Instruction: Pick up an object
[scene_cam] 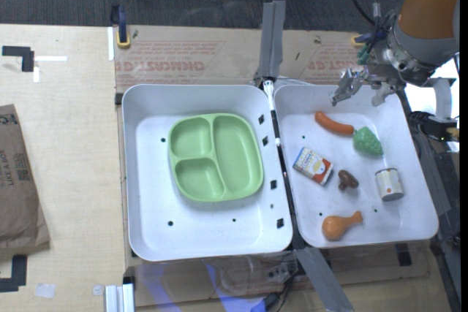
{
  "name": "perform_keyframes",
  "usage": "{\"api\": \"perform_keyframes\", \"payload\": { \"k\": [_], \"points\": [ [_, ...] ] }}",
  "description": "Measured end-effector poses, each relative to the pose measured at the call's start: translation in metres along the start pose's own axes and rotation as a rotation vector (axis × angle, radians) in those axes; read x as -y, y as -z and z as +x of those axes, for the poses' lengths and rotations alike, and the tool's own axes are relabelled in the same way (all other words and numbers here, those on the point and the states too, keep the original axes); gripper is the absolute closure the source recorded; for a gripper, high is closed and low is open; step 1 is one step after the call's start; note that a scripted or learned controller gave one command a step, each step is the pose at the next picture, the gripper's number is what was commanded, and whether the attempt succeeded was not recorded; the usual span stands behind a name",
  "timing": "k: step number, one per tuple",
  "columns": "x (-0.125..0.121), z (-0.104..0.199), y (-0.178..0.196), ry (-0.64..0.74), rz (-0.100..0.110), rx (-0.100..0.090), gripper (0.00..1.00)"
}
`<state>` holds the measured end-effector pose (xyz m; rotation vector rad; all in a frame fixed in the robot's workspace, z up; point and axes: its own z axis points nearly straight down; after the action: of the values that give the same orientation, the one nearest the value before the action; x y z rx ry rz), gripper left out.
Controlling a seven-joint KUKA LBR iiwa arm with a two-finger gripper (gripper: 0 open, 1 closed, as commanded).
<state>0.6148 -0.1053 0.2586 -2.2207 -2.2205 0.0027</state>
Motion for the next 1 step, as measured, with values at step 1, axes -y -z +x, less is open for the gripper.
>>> {"api": "perform_keyframes", "payload": {
  "k": [1],
  "points": [
    [-0.0191, -0.0134, -0.0882, 0.085, 0.0, 0.0, 0.0]
  ]
}}
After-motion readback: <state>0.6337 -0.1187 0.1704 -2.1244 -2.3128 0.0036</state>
